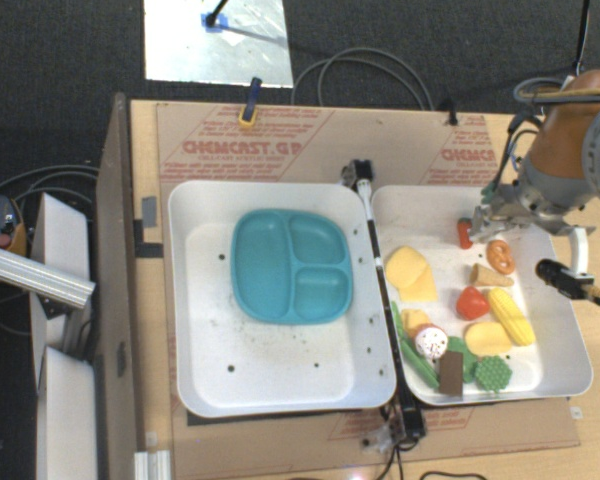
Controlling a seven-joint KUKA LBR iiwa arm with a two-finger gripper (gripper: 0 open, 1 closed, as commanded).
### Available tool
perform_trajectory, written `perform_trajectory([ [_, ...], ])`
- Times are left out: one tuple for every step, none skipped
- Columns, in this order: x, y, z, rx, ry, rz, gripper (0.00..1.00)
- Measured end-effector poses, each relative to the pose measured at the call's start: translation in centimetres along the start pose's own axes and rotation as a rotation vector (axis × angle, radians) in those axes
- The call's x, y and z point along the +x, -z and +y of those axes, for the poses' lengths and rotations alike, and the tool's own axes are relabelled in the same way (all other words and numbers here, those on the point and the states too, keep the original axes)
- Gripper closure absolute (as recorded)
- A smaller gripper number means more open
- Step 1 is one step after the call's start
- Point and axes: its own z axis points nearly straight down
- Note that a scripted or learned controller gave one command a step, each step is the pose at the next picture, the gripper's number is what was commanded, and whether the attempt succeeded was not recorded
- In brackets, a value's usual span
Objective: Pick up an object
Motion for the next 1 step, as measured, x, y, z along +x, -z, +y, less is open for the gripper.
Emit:
perform_trajectory([
  [0.01, -0.02, 0.00, 0.000, 0.000, 0.000, 0.00],
])
